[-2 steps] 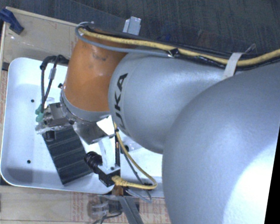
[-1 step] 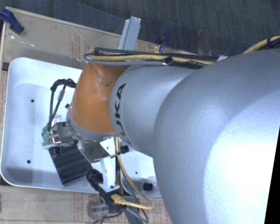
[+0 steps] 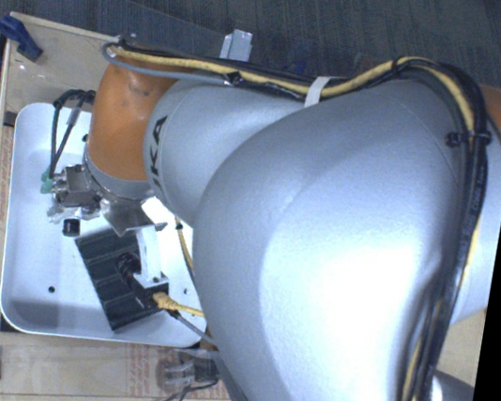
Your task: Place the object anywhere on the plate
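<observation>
My grey arm with its orange band covers most of the view and reaches over the left white bin. The gripper hangs low over the bin's middle left, close to the floor. A small dark piece sits right at the gripper's tip. The arm hides whether it is held or just lies there. Most of the bin's right half lies under the arm.
A tiny dark speck lies on the bin floor near the front left corner. The wooden bench edge runs along the left, with a blue clamp at its far corner. Bare bin floor shows on the left and front.
</observation>
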You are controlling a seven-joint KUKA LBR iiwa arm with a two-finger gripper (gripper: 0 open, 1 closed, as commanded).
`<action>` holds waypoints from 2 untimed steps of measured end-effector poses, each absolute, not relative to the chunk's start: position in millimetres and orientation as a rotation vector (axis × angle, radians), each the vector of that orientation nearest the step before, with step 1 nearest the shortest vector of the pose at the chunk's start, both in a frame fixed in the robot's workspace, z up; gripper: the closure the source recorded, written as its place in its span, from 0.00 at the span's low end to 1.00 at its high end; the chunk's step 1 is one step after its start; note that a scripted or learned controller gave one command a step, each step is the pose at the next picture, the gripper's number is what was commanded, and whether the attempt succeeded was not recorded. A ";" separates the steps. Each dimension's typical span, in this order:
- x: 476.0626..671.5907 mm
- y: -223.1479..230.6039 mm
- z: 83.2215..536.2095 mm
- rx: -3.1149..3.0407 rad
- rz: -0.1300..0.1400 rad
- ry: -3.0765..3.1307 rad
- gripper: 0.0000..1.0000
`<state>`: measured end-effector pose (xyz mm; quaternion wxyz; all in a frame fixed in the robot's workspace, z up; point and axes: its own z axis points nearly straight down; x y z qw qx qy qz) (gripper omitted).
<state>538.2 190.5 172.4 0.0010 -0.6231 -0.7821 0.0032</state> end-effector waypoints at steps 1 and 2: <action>590.3 160.2 183.6 -1.863 0.002 -2.528 1.00; 653.6 163.8 89.1 -1.317 0.008 -2.842 1.00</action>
